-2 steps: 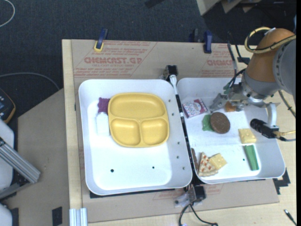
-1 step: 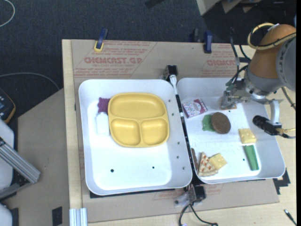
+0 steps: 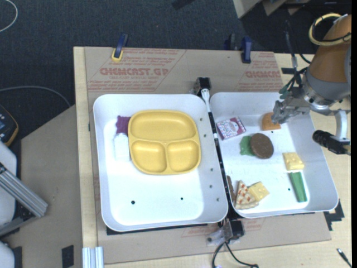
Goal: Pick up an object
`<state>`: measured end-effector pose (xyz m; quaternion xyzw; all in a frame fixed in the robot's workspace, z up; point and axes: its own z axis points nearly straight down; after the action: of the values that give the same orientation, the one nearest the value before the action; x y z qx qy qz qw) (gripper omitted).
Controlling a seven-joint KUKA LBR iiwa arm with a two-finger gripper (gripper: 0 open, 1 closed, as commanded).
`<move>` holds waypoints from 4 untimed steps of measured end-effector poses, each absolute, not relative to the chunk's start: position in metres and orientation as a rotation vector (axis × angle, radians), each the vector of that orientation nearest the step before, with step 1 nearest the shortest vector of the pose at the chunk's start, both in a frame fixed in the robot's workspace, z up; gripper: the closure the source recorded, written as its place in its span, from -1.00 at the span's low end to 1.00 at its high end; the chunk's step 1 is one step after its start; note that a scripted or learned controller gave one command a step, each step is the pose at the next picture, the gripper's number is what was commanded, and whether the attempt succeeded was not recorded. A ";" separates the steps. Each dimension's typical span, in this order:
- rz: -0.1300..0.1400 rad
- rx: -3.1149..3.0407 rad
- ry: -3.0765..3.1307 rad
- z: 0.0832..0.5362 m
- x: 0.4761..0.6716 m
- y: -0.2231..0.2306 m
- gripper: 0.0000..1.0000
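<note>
Pincer: the pincer point(image 3: 281, 111) hangs low over the far side of the right bin point(image 3: 323, 149), at the end of the grey arm point(image 3: 329, 66); I cannot tell if it is grasping anything or not
Nearest thing: a small orange piece point(image 3: 270, 122) sits just beside the pincer, toward the left bin point(image 3: 106, 149); it may be touching the tip; it looks like the thing to be picked
Done: nothing looks lifted; the orange piece lies on the bin floor
Left to do: close on a thing and raise it clear of the bin
Other toys: the brown burger point(image 3: 261, 146) lies near, on the front side of the pincer; the pink packet point(image 3: 230, 128) is further left; the green stick point(image 3: 298, 186) and pizza slice point(image 3: 249, 194) are well apart, toward the front
Left bin: the yellow tray point(image 3: 165, 141) is far off to the left
Hard to see: the tip of the pincer is dark and blurry; part of the orange piece is hidden under it
</note>
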<state>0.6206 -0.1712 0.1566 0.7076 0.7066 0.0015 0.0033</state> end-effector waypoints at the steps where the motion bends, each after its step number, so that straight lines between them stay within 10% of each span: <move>1: 0.007 2.213 2.217 0.221 0.625 -0.170 1.00; 4: 0.002 2.216 2.229 0.234 0.636 -0.059 1.00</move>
<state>0.6359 -0.0588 0.2338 0.7051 0.7091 0.0006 -0.0008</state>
